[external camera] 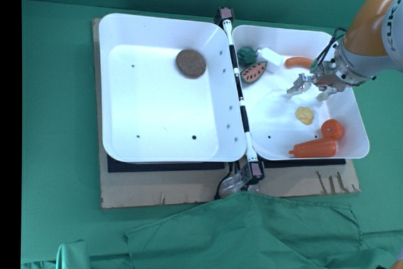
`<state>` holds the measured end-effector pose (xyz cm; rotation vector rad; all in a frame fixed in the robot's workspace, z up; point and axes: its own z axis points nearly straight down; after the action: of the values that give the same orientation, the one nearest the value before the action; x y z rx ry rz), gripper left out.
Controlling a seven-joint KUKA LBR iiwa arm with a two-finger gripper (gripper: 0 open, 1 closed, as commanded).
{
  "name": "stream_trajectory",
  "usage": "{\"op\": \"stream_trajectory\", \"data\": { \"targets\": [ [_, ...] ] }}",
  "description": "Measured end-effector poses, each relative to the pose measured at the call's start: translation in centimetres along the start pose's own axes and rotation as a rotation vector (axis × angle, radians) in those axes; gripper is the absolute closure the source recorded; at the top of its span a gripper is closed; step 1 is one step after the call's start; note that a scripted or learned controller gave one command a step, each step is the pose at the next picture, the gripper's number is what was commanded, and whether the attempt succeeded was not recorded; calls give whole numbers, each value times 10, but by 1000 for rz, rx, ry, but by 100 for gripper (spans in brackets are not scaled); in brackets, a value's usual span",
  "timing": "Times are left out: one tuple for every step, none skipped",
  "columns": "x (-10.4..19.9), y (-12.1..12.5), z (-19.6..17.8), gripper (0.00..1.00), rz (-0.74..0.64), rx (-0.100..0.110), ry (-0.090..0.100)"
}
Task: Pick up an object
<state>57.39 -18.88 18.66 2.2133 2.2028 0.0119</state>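
The arm reached in from the right, and its gripper (pixel 313 85) hung over the right bin (pixel 352 126), jaws spread apart with nothing between them. Below it lay a small yellow piece (pixel 305 114); nearer the front wall sat an orange ball (pixel 332 129) just beside a long carrot (pixel 314 148). A sausage (pixel 298 62) lay by the back wall (close to the wrist), while a watermelon slice (pixel 254 72) and a green toy (pixel 246 55) sat near the divider. A brown cookie (pixel 191 63) rested in the left bin (pixel 119 85) on the green tabletop (pixel 56 104).
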Motion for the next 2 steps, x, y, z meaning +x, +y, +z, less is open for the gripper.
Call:
{"op": "stream_trajectory", "data": {
  "targets": [
    [0, -94, -16, 0, 4, 22, 8],
    [0, -89, -27, 100, 3, 11, 3]
  ]
}}
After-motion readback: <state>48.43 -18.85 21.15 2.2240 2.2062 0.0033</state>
